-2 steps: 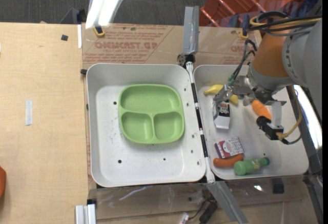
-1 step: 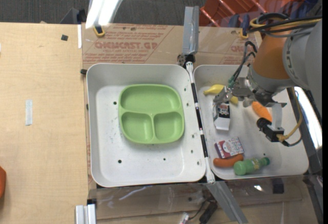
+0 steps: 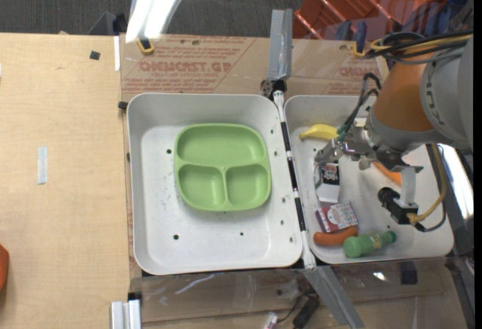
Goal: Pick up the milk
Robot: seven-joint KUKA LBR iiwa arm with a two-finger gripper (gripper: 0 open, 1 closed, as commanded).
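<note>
Desk (image 3: 60, 169) of pale wood carries two shallow white bins side by side. The left bin (image 3: 151, 229) holds a green three-compartment plate (image 3: 223, 166), lying flat near its middle. The right bin (image 3: 433, 245) holds the remaining items: a yellow banana (image 3: 318, 131) near the far left corner, a small milk carton (image 3: 337, 215) with red and white print lying toward the near side, a red-orange sausage-like item (image 3: 334, 236) just in front of it, and a green bottle (image 3: 367, 243) tilted at the near edge. The arm (image 3: 422, 102) reaches in from the right, its orange band above the wrist. The hand (image 3: 329, 166) hangs low over the right bin, between banana and milk carton, with a dark item beneath it. How far the hand is open cannot be told, nor whether it grips anything. The milk carton lies apart from the hand, on the bin floor.
</note>
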